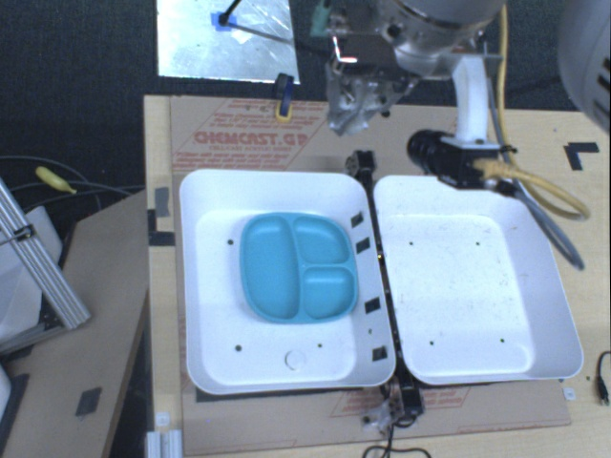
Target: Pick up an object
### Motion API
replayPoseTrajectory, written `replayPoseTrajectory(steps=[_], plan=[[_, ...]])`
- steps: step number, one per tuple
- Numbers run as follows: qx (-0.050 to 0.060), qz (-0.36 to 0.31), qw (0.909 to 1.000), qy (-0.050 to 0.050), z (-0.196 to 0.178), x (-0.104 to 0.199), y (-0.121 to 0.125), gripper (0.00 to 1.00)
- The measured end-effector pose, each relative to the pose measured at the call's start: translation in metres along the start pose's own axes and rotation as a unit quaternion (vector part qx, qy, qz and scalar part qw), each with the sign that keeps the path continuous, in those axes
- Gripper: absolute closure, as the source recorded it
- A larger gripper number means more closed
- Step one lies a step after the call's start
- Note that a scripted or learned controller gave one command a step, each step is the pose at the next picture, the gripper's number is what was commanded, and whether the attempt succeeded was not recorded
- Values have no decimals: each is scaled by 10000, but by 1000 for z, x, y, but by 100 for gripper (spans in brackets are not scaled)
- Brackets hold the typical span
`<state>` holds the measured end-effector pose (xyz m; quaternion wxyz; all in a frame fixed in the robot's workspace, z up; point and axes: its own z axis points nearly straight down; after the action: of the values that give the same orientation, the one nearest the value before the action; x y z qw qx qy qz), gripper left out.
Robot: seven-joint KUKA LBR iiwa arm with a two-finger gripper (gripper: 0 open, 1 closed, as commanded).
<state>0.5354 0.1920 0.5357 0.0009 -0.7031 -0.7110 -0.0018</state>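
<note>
Blue divided plate (297, 266) lying flat in the left bin (205, 351), right bin (477, 351) alongside. Gripper (358, 103) raised above the bins' far edge. Finger state impossible to tell.

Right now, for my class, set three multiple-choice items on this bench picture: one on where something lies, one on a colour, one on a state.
1. Where does the plate lie?
A. In the left bin
B. In the right bin
C. On the bench outside both bins

2. What colour is the plate?
A. Red
B. Blue
C. Green

3. Where is the tool relative to the plate?
A. Touching it
B. Pressing on its rim
C. Apart from it, above the bench beyond the bins

Key:
1 A, the plate rests on the floor of the left bin.
2 B, its whole surface is light blue.
3 C, the tool hangs over the bench behind the bins, well clear of the plate.
</note>
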Motion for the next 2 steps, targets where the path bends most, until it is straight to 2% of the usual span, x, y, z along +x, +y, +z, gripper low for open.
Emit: replayPoseTrajectory(steps=[1,2], plan=[[14,3,10000,-7,14,46,-51,100],[24,79,10000,-32,74,-17,-33,100]])
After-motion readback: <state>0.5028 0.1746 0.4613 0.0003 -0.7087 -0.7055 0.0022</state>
